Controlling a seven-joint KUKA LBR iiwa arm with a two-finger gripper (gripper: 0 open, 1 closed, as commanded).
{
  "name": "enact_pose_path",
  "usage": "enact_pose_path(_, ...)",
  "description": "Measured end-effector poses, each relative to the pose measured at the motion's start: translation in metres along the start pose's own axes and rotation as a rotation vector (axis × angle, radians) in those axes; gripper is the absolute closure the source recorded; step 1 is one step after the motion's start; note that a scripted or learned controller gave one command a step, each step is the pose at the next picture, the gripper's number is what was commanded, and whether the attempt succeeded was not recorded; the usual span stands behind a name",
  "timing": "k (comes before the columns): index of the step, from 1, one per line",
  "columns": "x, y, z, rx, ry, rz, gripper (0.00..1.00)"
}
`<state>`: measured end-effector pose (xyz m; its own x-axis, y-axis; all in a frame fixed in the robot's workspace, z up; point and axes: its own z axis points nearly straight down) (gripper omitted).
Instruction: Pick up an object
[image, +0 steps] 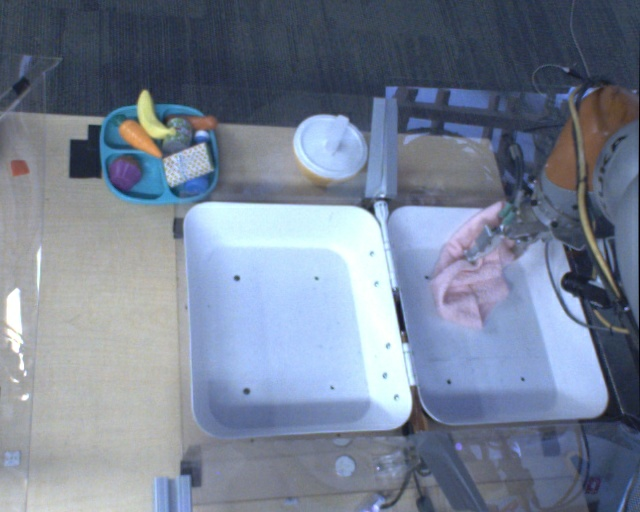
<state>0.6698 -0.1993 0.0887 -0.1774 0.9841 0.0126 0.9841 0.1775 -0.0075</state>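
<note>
At the far left of the bench, a blue compartmented plastic tray (112, 186) holds toy food: a yellow banana (151, 116), an orange carrot (139, 138), a purple round piece (125, 172) and a speckled rectangular block (189, 163); to its right, beyond the bins, stands a white-lidded yellow round tub (330, 148). The left shallow white bin (285, 315) has only small dark dots on its floor. In the right white bin (520, 345), a crumpled pink cloth (470, 280) lies toward the far side, and the gripper (497, 236) pinches its upper edge between its fingers.
</note>
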Motion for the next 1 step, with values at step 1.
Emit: enact_pose_path(1,0.0588,-0.0146,-0.0011,-0.019,-0.017,-0.155,0.00)
